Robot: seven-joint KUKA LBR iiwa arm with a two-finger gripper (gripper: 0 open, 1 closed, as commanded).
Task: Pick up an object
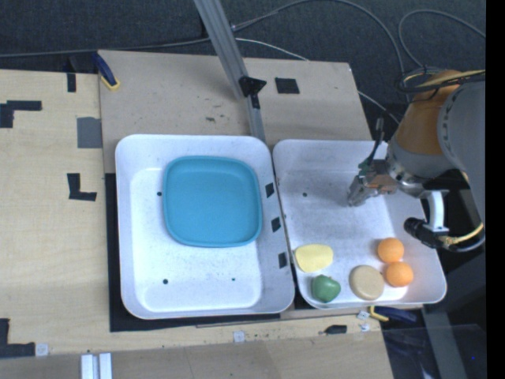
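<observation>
Gripper (361, 193) low over bare floor of right bin (316, 172), well apart from any object. Fingers: opening not discernible, nothing seen between them.

Candidates along right bin's near edge: yellow piece (314, 257), green piece (325, 288), tan piece (366, 282), two orange balls (390, 249) (399, 274).

Blue plate (212, 200) in left bin (134, 212).

Risk: closing here grabs nothing. Clustered items may nudge each other. Gripper tips blurred; wrist partly cut off.
</observation>
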